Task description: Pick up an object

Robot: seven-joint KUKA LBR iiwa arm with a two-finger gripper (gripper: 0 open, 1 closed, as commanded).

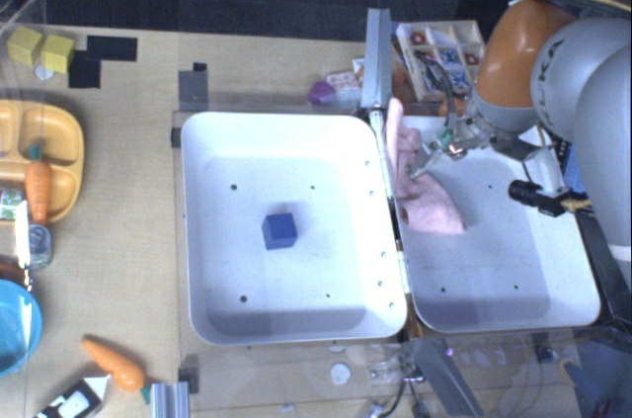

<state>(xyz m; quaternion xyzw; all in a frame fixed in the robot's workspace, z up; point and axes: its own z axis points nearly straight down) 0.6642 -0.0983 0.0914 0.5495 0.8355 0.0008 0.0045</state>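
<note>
Camera view shows the grey arm (583, 80) with its orange band (509, 50) reaching in from the right over the right bin (513, 292). Its hand (432, 156) sits low at that bin's upper-left corner, fingertips pointing toward the divider between the bins. Whether the fingers are released or clenched cannot be told at this angle; nothing is clearly seen between them.

Just below and to the left of the hand lies a pink cloth (423, 199), crumpled on the bin floor and trailing up along the bin's left wall. The hand's tip appears to touch or nearly touch the cloth's upper edge.

Well to the left of the hand, in the left bin (217, 307), a small blue cube (280, 229) rests alone near the middle of the floor.

Farther left on the worktop (118, 209) stand a yellow divided tray (39, 154) with a carrot (38, 192) in it, and a second carrot (115, 363) lies near the lower edge.
</note>
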